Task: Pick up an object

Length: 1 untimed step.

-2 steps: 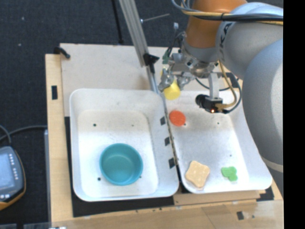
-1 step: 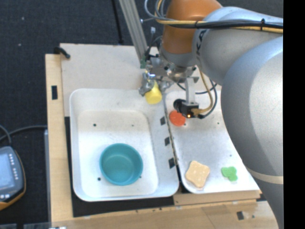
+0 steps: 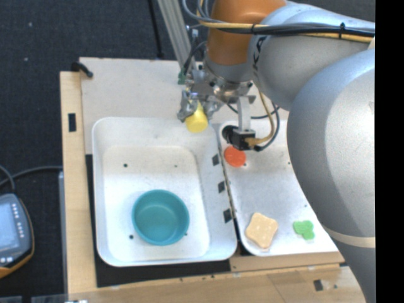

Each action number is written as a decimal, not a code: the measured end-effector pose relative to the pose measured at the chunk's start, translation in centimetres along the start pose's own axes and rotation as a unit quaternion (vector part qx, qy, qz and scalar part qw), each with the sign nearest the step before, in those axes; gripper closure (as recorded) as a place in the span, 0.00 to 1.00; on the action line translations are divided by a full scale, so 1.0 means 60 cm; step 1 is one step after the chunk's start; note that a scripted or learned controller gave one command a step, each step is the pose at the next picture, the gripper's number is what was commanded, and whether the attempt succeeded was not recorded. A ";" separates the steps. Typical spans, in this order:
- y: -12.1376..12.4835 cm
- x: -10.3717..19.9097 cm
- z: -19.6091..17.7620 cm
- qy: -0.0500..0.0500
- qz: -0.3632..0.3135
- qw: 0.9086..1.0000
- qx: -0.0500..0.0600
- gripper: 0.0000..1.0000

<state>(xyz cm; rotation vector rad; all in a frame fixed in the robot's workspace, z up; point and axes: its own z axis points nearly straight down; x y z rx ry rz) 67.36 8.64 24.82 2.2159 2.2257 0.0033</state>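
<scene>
My gripper (image 3: pixel 197 110) hangs over the far edge of the left bin (image 3: pixel 107 169), shut on a small yellow object (image 3: pixel 197 121) that shows between and just below its fingers, lifted off the bin floor. A teal bowl (image 3: pixel 160 216) sits in the near part of the left bin. In the right bin (image 3: pixel 278 188) lie an orange-red round piece (image 3: pixel 235 158) at the far left, a tan bread-like piece (image 3: pixel 261 230) near the front, and a small green piece (image 3: pixel 304 229) to its right.
The grey arm and its orange band (image 3: pixel 237 17) cover the far and right part of the right bin. A metal post (image 3: pixel 173 17) rises behind the bins. A handheld pendant (image 3: pixel 12 232) lies off the bench at the left.
</scene>
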 end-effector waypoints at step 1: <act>0.000 -0.003 0.001 -0.001 0.000 1.000 0.001 0.00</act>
